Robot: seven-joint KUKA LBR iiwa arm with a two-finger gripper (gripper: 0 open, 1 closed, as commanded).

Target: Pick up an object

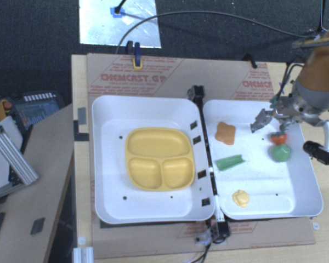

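gripper (pixel 271 120) hangs over the upper right part of the right bin (pixel 304 204), jaws spread apart, nothing between them, one finger reaching left toward the orange piece (pixel 226 133), the other near the red piece (pixel 279 138). so no grasp yet; looks like the approach stage, the whole pick is left to do. candidates all sit in the right bin: red piece just beside the green round piece (pixel 281 153), both close under the gripper's right side; orange piece a little to its left; green long piece (pixel 230 161) mid bin; small yellow piece (pixel 240 198) near the front wall. red and green round crowd each other and lie near the right wall, tight for fingers. orange and green long have open floor around them, easier. left bin (pixel 107 147) holds a yellow divided tray (pixel 159 158), well apart from the gripper.
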